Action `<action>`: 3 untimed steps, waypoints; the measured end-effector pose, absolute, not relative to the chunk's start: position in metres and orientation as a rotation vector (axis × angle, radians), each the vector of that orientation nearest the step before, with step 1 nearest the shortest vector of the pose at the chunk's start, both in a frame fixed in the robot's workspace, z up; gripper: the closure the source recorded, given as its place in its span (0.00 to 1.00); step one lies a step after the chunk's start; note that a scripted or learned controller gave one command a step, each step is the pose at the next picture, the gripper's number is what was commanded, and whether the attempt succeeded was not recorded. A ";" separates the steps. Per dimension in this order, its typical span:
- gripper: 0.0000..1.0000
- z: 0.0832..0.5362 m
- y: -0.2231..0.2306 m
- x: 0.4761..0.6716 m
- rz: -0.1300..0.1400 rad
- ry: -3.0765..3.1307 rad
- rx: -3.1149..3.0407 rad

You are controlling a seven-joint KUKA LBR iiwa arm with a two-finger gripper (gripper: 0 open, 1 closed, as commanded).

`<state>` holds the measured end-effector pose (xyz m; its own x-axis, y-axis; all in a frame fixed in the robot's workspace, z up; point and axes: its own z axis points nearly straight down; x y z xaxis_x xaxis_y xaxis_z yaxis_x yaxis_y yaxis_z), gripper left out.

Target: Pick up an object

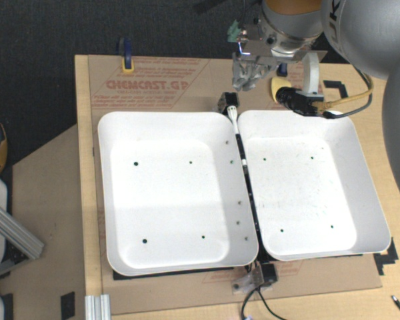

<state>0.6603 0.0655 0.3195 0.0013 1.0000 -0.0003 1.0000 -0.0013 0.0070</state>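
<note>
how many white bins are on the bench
2. The left bin and the right bin sit side by side on the bench, their inner edges meeting at the middle.

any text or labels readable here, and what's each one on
"CHEMCAST G P": red print on the brown board under the bins, beyond the left bin; the last letters are uncertain.
Smaller red lines below it: too blurred to read.
Red print on the board's near edge: too small to read.
</note>
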 end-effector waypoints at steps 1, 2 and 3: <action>1.00 0.251 0.129 0.665 -0.009 2.233 2.220; 1.00 0.296 0.036 0.667 0.004 2.206 2.225; 1.00 0.373 -0.038 0.650 0.008 2.205 2.222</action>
<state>0.6503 -0.0378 0.3735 0.0079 1.0000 -0.0042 0.9999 -0.0079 0.0115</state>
